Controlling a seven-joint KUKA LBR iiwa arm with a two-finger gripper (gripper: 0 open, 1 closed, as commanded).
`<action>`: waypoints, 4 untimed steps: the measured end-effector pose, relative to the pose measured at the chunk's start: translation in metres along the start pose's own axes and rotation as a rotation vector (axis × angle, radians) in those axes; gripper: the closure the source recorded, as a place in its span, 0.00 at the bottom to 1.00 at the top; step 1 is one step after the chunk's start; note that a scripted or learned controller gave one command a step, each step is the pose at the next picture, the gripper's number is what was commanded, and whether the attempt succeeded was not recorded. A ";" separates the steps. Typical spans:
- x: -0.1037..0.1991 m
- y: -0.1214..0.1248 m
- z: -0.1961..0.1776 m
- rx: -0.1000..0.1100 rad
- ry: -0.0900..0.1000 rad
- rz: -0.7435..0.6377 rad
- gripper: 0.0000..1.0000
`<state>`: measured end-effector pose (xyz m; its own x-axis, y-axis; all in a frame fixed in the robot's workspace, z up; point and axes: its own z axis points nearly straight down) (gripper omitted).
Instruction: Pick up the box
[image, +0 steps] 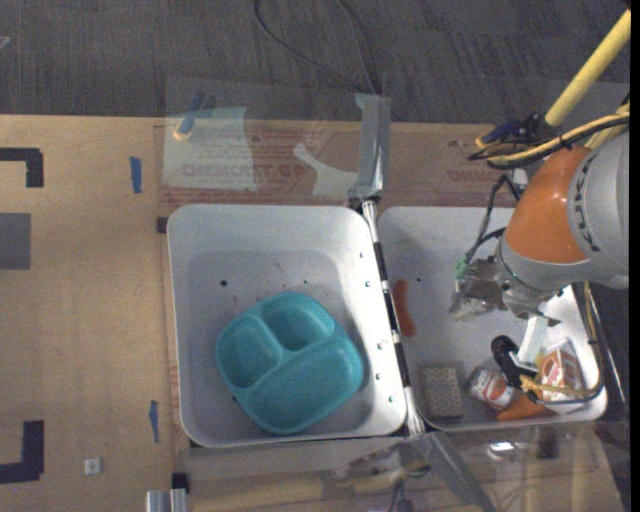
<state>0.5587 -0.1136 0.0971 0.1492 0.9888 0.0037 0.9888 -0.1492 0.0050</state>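
- Our hand (487, 296) hangs over the right bin (440, 235), and we cannot tell how wide it is open.
- The box (560, 368) lies just below our hand to the right, by a can (489, 386).
- The teal plate (290, 361) sits far to its left.

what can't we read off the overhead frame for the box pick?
- Gripper: small and blurred beneath the orange wrist band; finger state unreadable.
- Box: the clutter in the right bin's near corner is too small and overlapped to tell which piece it is; the black cable loop crosses it.
- Arm: cut off by the frame's right edge.
- Teal divided tray in the left bin: hides the floor under it.
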 end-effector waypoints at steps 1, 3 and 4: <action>0.000 0.000 0.000 0.000 0.000 0.001 0.00; -0.002 -0.075 0.009 -0.006 0.000 0.088 0.00; 0.035 -0.083 -0.085 0.007 -0.003 -0.105 0.00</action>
<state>0.4811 -0.0663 0.1818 0.0446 0.9990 0.0003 0.9990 -0.0446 -0.0019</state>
